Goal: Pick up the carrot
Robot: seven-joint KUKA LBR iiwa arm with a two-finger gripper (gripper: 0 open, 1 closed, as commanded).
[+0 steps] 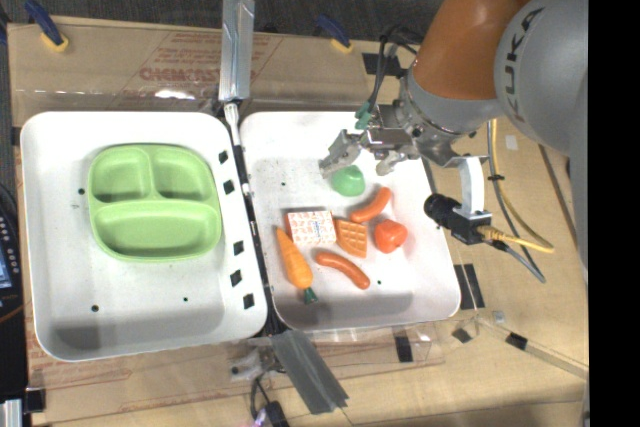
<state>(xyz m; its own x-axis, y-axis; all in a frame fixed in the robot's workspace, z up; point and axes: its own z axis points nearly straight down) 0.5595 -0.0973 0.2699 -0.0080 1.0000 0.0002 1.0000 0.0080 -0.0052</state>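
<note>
Hovering over green round toy (348, 181), gripper (362, 153) spread wide, holding nothing — carrot (294, 260) lies below-left of that toy; shift there, align fingers across its body — then descend.

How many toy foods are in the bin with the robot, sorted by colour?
Orange or red: 5, namely the carrot, two sausages, the waffle and the tomato
Green: 1, a round piece under the hand
White with print: 1, a small box
Total: 7
</note>
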